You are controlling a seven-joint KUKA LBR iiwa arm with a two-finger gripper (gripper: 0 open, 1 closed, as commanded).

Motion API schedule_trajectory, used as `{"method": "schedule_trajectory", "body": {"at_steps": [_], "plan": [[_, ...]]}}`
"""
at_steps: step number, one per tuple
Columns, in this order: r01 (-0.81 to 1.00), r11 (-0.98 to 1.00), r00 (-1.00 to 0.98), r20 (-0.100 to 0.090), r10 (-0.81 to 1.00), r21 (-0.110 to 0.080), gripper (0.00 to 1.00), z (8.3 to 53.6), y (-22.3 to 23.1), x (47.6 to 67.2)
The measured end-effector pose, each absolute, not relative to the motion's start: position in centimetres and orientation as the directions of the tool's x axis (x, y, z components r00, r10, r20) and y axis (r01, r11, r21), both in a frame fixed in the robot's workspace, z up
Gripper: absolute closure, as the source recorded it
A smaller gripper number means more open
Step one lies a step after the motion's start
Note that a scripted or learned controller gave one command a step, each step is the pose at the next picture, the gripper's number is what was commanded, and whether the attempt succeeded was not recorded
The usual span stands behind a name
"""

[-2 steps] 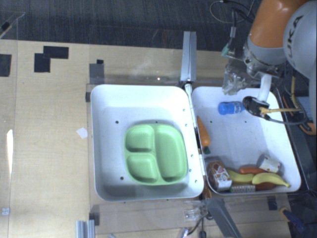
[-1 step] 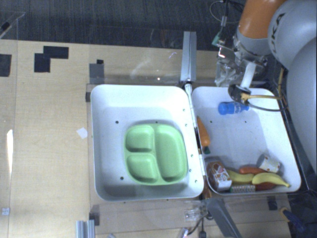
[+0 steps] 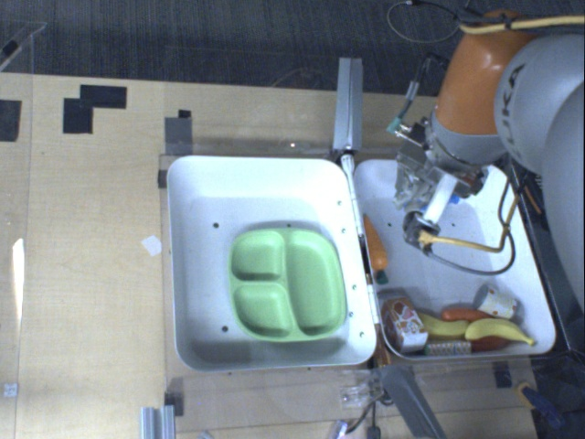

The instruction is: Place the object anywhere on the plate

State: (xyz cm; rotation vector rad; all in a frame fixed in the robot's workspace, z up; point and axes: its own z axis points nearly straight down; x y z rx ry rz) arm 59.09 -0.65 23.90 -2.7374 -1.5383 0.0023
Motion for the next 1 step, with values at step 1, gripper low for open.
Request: {"method": "schedule_trajectory", "body": {"at_steps": [1], "plan": [[0.871, -0.491, 0.491, -0.001, 0.871, -0.003, 1.00, 18.17, -8.03, 58.31]]}}
